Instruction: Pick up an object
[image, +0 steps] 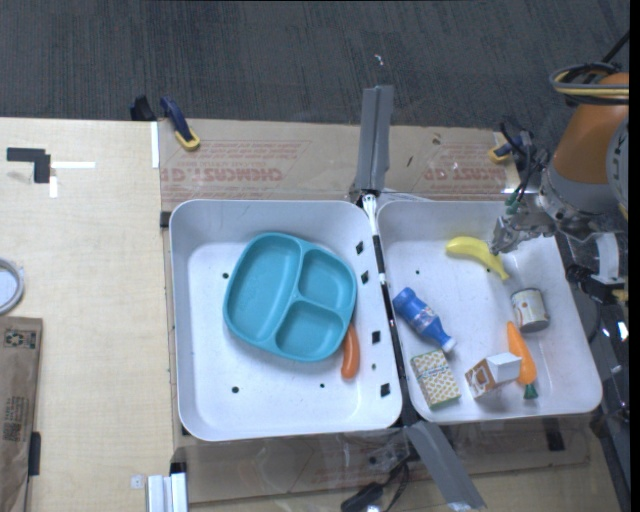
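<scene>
My gripper (503, 238) hangs low over the back of the right bin (560, 405), right at the yellow banana's (473, 253) right end. Whether it touches the banana I cannot tell. The grey arm with its orange band (588, 145) comes in from the upper right. Further forward in the same bin lie a blue bottle (420, 318), a small tin can (528, 308), an orange carrot (520, 355), a small carton (493, 376) and a patterned box (435, 378).
The left bin (190, 330) holds a blue divided plate (290, 297) and an orange sausage (350, 355) beside the plate's right edge. A grey upright post (375, 140) stands behind the divide between the bins.
</scene>
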